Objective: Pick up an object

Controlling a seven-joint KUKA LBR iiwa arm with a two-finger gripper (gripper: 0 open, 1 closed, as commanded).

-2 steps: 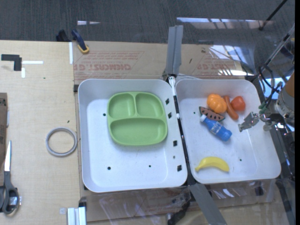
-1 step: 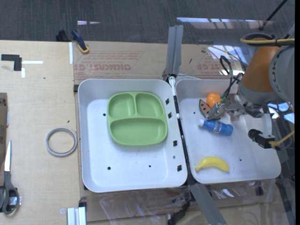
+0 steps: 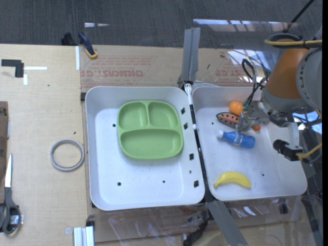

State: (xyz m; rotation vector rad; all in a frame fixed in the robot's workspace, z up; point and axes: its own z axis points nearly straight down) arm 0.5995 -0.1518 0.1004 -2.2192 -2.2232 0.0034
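Note:
In the right bin lie a blue bottle with a white cap, a yellow banana near the front, a small orange ball and a brown spotted object toward the back. My gripper hangs low over the bin's back part, just right of the brown object and directly behind the bottle. Nothing shows between its tips.
The left bin holds a green divided plate. A roll of tape and scissors lie on the bench to the left. A grey upright post stands behind the bins' divide. The arm's cables hang over the right bin's right side.

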